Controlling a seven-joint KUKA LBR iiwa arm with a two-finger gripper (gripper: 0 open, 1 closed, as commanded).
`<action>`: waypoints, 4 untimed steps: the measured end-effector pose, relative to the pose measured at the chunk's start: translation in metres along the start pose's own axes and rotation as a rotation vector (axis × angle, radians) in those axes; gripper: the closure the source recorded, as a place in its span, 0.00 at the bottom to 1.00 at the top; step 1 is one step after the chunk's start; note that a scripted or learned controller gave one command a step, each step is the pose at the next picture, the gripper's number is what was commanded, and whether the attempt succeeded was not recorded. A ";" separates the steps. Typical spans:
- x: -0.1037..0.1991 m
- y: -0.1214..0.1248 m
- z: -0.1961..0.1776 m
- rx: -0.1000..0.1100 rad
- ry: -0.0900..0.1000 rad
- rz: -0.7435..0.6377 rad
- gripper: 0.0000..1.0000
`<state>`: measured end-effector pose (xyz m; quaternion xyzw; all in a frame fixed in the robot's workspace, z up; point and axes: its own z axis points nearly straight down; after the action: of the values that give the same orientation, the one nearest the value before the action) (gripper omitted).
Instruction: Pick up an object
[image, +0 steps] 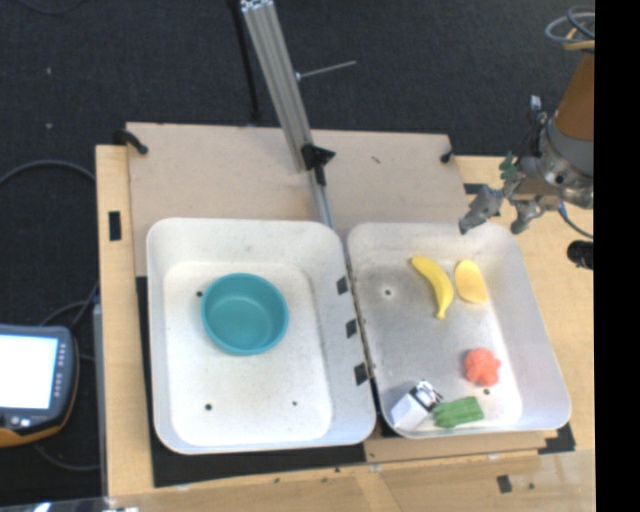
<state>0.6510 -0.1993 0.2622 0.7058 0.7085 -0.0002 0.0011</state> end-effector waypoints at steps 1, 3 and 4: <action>-0.001 0.000 0.000 0.001 -0.002 0.000 0.00; -0.003 -0.007 0.107 0.007 0.000 0.006 0.00; -0.004 -0.008 0.159 0.004 -0.001 0.008 0.00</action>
<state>0.6430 -0.2041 0.1029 0.7085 0.7057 -0.0021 -0.0001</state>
